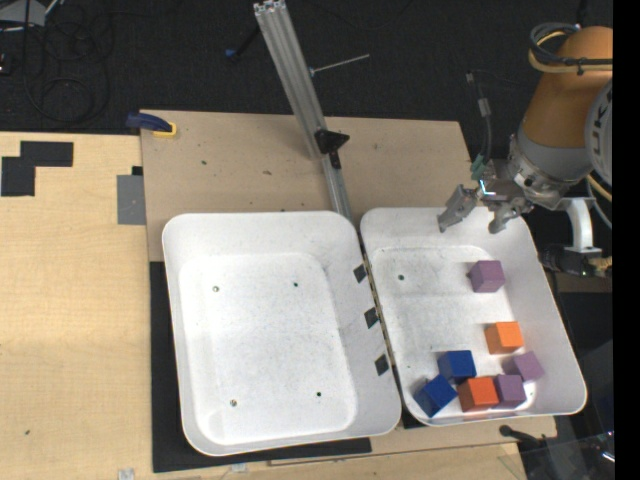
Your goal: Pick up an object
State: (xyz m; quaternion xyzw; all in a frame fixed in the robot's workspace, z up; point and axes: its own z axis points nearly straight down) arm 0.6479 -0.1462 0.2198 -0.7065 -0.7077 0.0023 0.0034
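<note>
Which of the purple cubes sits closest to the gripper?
The lone purple cube at the right bin's upper part, just below the gripper; the other two lie among the bottom-corner cluster.

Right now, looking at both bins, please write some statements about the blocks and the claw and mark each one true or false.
1. All the blocks lie in the right bin. True.
2. The claw holds a purple block. False: nothing is between its fingers, which are spread apart above the far edge of the right bin.
3. One purple block lies alone, apart from the others. True.
4. There are three blue blocks. False: there are two, one blue block and another near the bin's near edge.
5. The orange blocks lie in the left bin. False: one orange block and the other are in the right bin.
</note>
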